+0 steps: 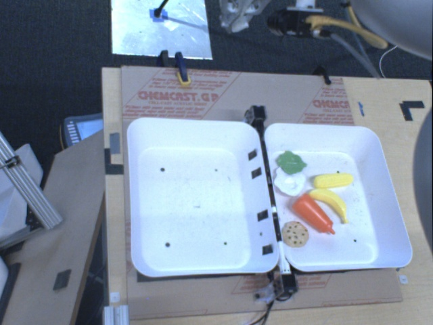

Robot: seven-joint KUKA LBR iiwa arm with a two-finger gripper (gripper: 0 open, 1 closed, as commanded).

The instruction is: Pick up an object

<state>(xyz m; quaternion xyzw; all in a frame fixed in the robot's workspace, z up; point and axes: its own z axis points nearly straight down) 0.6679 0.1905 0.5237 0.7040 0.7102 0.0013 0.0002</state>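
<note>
The right bin (379, 154) holds several toy foods bunched near its left wall. A green leafy piece (291, 161) lies at the top, touching a white piece (289, 183) just below it. To their right are a short yellow piece (333, 180) and a yellow banana (331, 203). An orange carrot (314, 214) lies slanted beside the banana. A round brown cookie (295, 233) sits nearest the front. My gripper (242, 5) hangs high at the top edge of the view, far behind the bins and away from every object.
The left bin (135, 181) stands beside the right one, with a black clip strip (260, 175) along their shared wall. A shiny metal sheet (160, 17) lies on the floor behind. The grey arm (396, 12) curves across the top right corner.
</note>
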